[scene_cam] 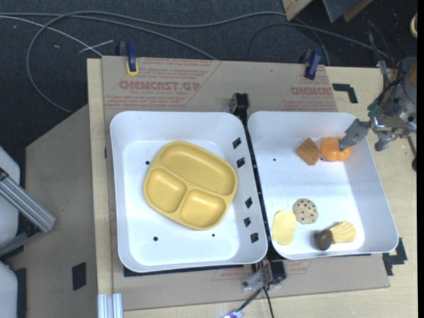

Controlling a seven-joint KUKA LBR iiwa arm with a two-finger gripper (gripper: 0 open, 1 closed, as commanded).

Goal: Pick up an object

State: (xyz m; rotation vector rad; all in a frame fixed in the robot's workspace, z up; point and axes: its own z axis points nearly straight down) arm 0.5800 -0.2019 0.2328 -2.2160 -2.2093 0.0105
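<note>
1. The gripper [354, 132] is at the right bin's [371, 197] two o'clock corner, touching an orange ball [333, 150]; its state cannot be told.
2. The arm is cut off at three o'clock.
3. A cracker [308, 152] lies just beside the ball.

red print reading "chemcast gp" runs across the brown paper-faced board [165, 78] under the bins, once behind the left bin and again, fainter and partly cut off, behind the right bin; the smaller lines of print around it are too blurred to read.
</note>
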